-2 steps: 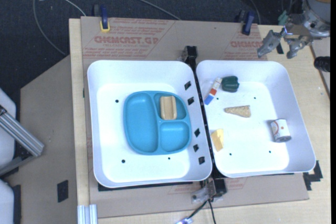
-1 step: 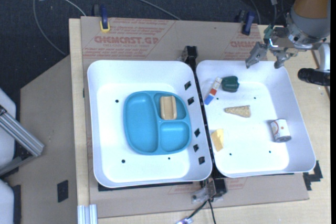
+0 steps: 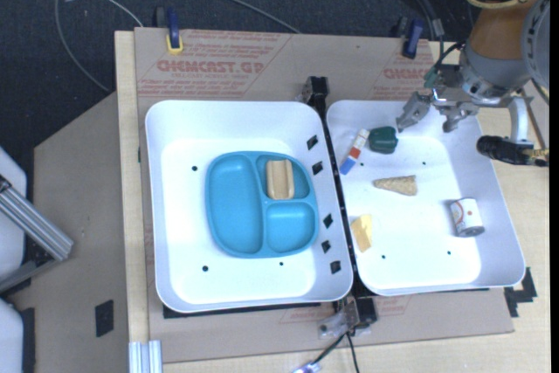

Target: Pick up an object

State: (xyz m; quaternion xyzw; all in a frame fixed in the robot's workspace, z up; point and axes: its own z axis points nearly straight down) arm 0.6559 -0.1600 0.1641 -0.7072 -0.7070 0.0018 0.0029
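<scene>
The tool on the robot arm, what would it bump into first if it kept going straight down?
Probably the bare white floor of the right bin, just right of the dark green lump. The tool looks open. Depth is hard to judge.

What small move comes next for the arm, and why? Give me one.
Probably shift the end effector a little left and lower it over the green object. The fingers look open and hold nothing, hanging above the far edge of the right bin. The green object is the nearest thing, just beside the left finger, though the marker lies close by on its other side.
</scene>
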